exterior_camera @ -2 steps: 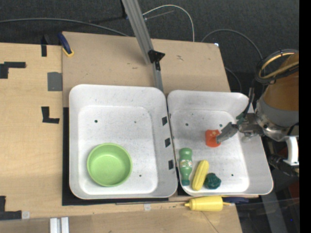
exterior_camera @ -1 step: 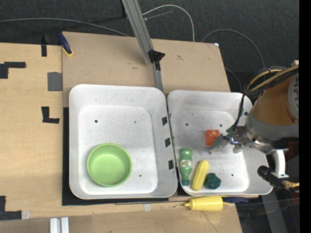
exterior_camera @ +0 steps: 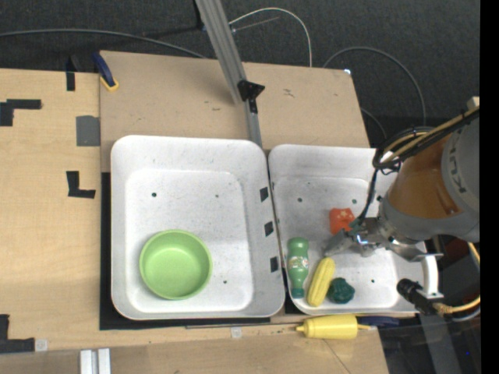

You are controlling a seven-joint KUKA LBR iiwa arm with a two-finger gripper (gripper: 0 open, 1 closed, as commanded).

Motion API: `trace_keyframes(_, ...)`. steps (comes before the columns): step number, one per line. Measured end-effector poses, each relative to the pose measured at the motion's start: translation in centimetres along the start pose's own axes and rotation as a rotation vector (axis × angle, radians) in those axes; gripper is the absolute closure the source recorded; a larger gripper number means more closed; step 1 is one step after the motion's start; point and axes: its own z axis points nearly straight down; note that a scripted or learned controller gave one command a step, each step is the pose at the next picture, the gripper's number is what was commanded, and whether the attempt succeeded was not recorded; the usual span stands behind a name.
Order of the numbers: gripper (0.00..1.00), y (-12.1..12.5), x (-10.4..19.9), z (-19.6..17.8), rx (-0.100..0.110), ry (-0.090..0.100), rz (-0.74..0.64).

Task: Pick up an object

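Two shallow white plastic bins sit side by side on the bench: the left bin (exterior_camera: 129, 170) carries a round lime-green bowl (exterior_camera: 175, 264) in its near corner, and the right bin (exterior_camera: 312, 162) carries the small things worth picking. The grey arm with its orange band (exterior_camera: 425, 189) reaches in from the right, and its two-finger gripper (exterior_camera: 351, 238) hangs low over the right bin's middle. Just beside the tip lies a small orange-red lumpy toy (exterior_camera: 340, 220), seemingly touching or nearly so, though whether the gripper is released or clenched I cannot tell from here. Toward the near wall lie a pale green bottle (exterior_camera: 297, 259), a yellow banana-shaped piece (exterior_camera: 320, 281) leaning against it, and a dark green lump (exterior_camera: 341, 291). Outside the bin rests a yellow squeeze bottle (exterior_camera: 331, 327). The risk, I judge, is a closing off-centre that nudges the orange-red toy aside instead of gripping it
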Motion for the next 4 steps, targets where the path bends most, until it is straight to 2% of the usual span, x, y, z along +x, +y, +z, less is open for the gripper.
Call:
trace_keyframes(1, 1.00, 0.1, 0.0, -1.3, -0.004, 0.000, -0.002)
trace_keyframes(2, 1.00, 1.0, 0.0, -5.9, -0.011, -0.003, -0.001)
trace_keyframes(3, 1.00, 0.4, -0.1, -10.8, -0.011, -0.003, -0.001)
trace_keyframes(4, 1.00, 0.4, -0.1, -12.0, -0.008, -0.002, -0.001)
